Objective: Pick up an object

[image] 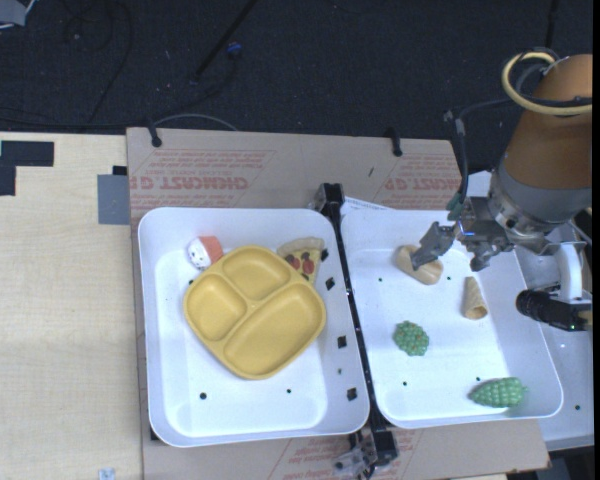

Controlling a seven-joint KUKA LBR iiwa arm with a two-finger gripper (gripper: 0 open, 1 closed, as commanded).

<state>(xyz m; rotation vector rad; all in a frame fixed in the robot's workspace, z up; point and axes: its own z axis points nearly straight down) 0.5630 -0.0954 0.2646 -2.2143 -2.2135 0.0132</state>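
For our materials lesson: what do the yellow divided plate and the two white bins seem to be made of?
Yellow divided plate: likely moulded plastic, with uniform colour, rounded compartment ridges and a soft sheen.
Left bin and right bin: probably thin formed plastic, smooth and slightly glossy with rounded corners; painted metal cannot be ruled out.

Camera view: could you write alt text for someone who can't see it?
Seen from above, a robot arm's gripper hovers at a tan lump in the right white bin, which also holds a cone and two green pieces. The left bin holds a yellow divided plate.
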